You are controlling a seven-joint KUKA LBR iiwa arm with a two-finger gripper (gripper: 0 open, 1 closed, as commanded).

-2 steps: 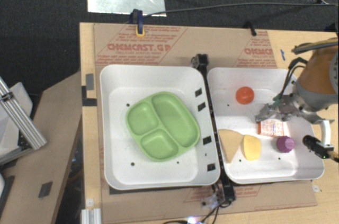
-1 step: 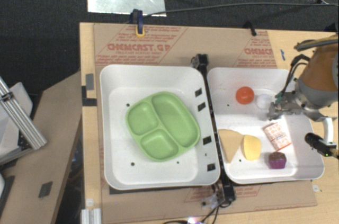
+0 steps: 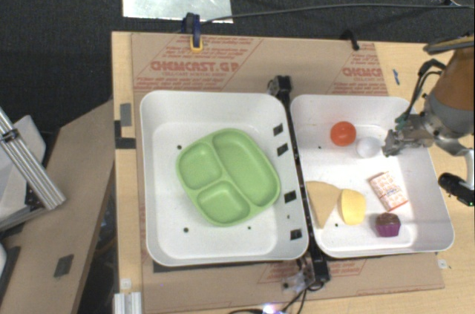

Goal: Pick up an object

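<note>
We are on the approach: our two-finger gripper sits at the right white bin's far right edge, just beside a small white ball. Finger state: cannot tell. Next calls for centring over it.

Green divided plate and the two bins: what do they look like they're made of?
Green divided plate: looks like moulded plastic, matte, with uniform colour and rounded compartment walls. Left bin and right bin: probably thin formed plastic, smooth white with a slight sheen and rounded corners; I can't confirm from this view.
</note>
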